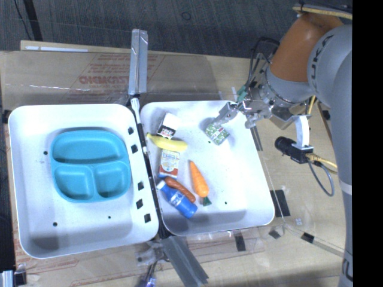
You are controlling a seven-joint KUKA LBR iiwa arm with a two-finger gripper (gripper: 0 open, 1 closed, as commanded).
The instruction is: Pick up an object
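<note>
The arm (311, 46) is reaching in from the right, its orange band showing above the wrist, and the pincer (230, 108) is hanging over the upper right part of the right bin (251, 184). A small green and silver packet (216, 131) is sitting directly at the pincer's tip, just below and to the left of it; it is appearing to touch the tip, but whether it is sitting between the fingers cannot be made out, and the pincer's opening cannot be told from here. The packet is lying with its long axis on a slant, running from upper left to lower right, over the white floor of the bin and apart from the other items. Those items are clustering toward the bin's left side: a black and white carton (167, 125) near the top, a yellow banana (167, 142) lying crosswise just beneath it, a red and white pouch (170, 162) lying lengthwise below the banana, an orange carrot (198, 179) slanting with its green end toward the lower right, a reddish sausage (180, 188) slanting beside it, and a blue bottle (179, 202) just below, its white cap toward the upper left. The left bin (30, 208) is holding a blue divided tray (90, 163). Both bins are resting side by side on the bench (60, 70).
</note>
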